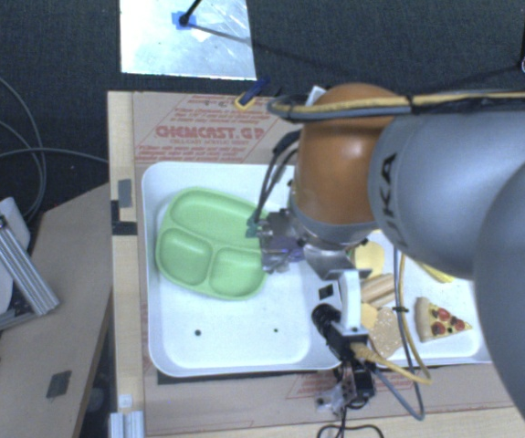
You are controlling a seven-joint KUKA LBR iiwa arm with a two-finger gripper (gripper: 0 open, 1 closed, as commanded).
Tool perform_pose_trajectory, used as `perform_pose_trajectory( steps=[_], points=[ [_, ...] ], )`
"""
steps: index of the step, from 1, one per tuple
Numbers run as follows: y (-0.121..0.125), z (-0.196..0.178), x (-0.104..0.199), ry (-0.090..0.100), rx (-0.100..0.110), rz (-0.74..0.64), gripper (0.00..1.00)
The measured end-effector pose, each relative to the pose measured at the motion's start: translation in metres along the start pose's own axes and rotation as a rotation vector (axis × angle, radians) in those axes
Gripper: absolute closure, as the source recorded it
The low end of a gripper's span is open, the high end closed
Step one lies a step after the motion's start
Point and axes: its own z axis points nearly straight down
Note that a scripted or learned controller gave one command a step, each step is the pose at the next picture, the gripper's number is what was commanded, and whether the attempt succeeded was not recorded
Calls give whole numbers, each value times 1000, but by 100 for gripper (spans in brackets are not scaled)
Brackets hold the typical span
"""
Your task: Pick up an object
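Green plastic, a shallow divided tray point(209, 243), lay in the left bin point(235, 336), its near edge touching or just beside my gripper point(276, 245). I took it as the likeliest thing to pick up. My gripper sat low at the tray's right rim, close to the wall between the two bins, but my own wrist and its orange band point(340, 167) covered the tip, so I could not tell how it was set or whether it had hold of anything.

As I judged it, the risk lay in that rim. The tray was wide, thin-lipped and smooth; a grip on one edge could slip, or the tray could tilt and drag along the bin floor and drop free on the lift. So near the dividing wall, I might also have caught the wall instead.

Beyond the tray, the left bin's floor was bare white with two small dark spots point(236, 332). On the far side of my gripper, the right bin point(454, 359) held toy food: a pizza slice point(440, 319), a pale yellow piece point(369, 256), and some tan pieces point(385, 328) near the cabling. Both bins rested on a cardboard sheet point(203, 126) on the worktop.
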Motion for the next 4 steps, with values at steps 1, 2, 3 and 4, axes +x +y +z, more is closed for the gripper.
perform_pose_trajectory(
  steps=[1, 2, 3, 4],
  points=[
    [11, -108, -27, 0, -9, 4, 100],
    [65, 22, -79, -6, 7, 12, 100],
    [19, 51, -130, -4, 7, 12, 100],
    [13, 65, -122, -2, 3, 7, 100]
  ],
)
